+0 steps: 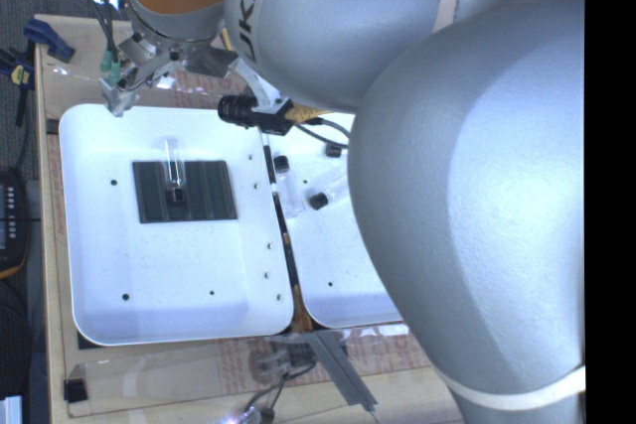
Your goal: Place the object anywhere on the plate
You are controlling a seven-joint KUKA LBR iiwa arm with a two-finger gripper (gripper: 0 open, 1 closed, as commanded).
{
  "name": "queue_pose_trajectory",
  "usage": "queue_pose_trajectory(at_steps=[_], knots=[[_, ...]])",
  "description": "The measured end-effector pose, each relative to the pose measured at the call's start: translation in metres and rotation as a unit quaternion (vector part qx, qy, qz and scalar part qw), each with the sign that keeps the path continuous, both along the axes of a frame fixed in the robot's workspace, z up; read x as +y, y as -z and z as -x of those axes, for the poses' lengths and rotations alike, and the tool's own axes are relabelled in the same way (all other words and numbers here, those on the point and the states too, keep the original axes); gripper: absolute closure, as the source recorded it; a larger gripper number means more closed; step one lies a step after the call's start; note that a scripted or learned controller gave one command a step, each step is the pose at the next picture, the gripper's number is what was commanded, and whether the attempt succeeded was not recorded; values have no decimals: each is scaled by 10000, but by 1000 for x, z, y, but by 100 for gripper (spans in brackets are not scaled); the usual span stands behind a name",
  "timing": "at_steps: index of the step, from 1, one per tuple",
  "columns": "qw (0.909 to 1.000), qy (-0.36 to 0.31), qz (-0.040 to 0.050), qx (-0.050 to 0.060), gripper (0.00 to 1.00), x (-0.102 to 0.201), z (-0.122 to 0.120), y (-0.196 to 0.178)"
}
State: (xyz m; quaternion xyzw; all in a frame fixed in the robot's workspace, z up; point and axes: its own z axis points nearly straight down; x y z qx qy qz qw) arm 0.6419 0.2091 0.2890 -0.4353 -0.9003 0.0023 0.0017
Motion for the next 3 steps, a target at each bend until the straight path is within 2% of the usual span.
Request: queue_pose_trajectory(at_steps=[1, 2, 3], knots=[[9922, -1250, -8, 4, 100, -17, 74, 94], [9988, 488, -7, -4, 100, -1, 133, 197], [9867, 1623, 1, -21, 100, -55, 69, 144]])
